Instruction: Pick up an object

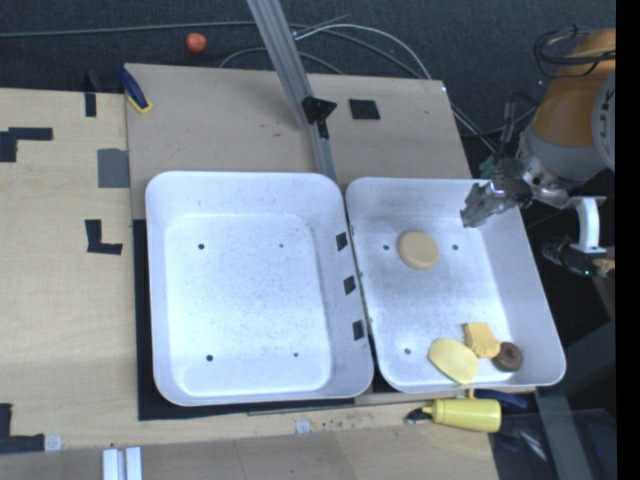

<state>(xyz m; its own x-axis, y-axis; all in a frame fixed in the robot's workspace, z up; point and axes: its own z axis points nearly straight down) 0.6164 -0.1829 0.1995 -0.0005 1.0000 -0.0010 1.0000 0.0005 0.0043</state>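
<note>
Nearest, a yellow tool [466, 414] of smooth plastic lies on the surface [60, 268] just below the right bin [520, 268]. Inside that bin's near corner sit three small things close together: a glossy yellow piece [453, 359], rounded and banana-like, a tan block [480, 339] with squarish edges, and a dark brown ring [508, 357] like a small doughnut. Further up, alone mid-bin, rests a pale disc [418, 249], matte and biscuit-like, well apart from the others. The left bin [170, 268] beside it has a speckled white floor.

Beyond, at the right bin's far edge, hangs the pincer [482, 206], holding nothing; whether its tips are apart or together I cannot tell. This looks like the approach step, with no grasp begun. The disc is the closest candidate: the next move calls for travelling inward over it, descending and closing squarely across its rounded rim.
</note>
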